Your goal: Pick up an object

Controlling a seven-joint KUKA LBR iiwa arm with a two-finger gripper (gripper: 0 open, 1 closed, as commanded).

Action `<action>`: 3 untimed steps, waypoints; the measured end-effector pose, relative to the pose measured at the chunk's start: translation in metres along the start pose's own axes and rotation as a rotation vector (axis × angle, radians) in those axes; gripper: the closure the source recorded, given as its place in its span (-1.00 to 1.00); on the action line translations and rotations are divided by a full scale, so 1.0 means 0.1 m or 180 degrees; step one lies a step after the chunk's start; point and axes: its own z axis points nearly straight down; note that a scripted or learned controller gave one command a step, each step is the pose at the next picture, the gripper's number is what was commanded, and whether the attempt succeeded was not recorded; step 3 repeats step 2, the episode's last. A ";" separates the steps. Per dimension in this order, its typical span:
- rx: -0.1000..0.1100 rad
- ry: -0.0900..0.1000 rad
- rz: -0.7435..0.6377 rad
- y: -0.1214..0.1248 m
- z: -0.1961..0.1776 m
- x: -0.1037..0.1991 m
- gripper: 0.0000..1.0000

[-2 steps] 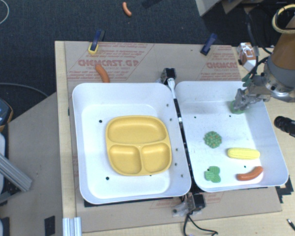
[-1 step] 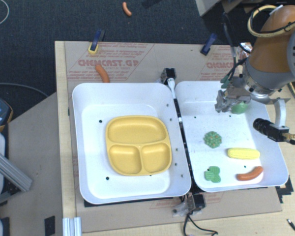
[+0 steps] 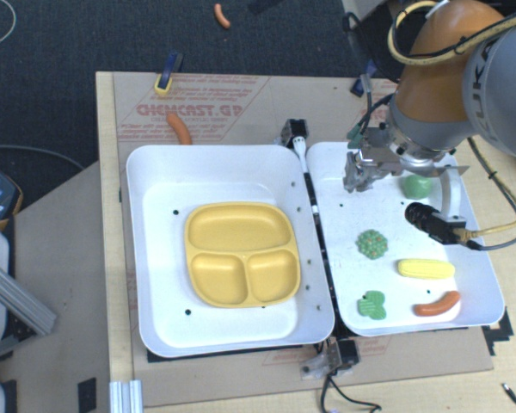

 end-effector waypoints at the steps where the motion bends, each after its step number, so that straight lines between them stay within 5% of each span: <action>1: 0.0016 0.0003 0.0002 -0.01 0.07 0.60 1.00; 3: -0.0004 -0.0005 0.0011 0.19 0.09 0.86 1.00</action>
